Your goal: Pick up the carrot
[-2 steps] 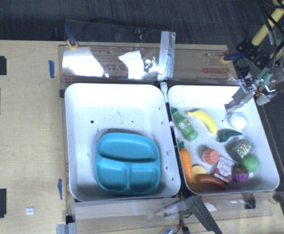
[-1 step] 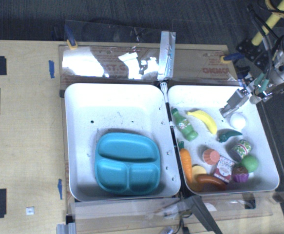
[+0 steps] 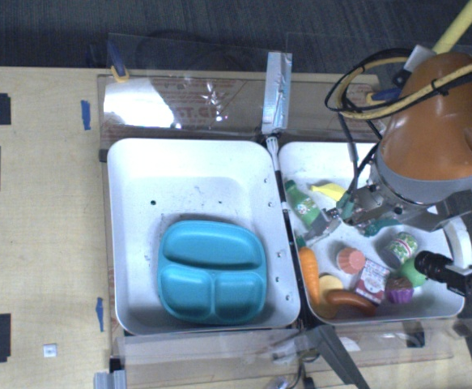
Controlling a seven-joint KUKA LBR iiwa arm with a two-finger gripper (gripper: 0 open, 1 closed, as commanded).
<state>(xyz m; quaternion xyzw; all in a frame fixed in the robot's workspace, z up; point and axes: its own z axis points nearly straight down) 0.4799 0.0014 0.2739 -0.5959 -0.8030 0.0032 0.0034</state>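
carrot (image 3: pixel 308 271) is seen in the right bin (image 3: pixel 454 302), by its left wall, lying long from near to far | gripper (image 3: pixel 345 213) hangs just above-right of it | fingers: open or shut cannot be told
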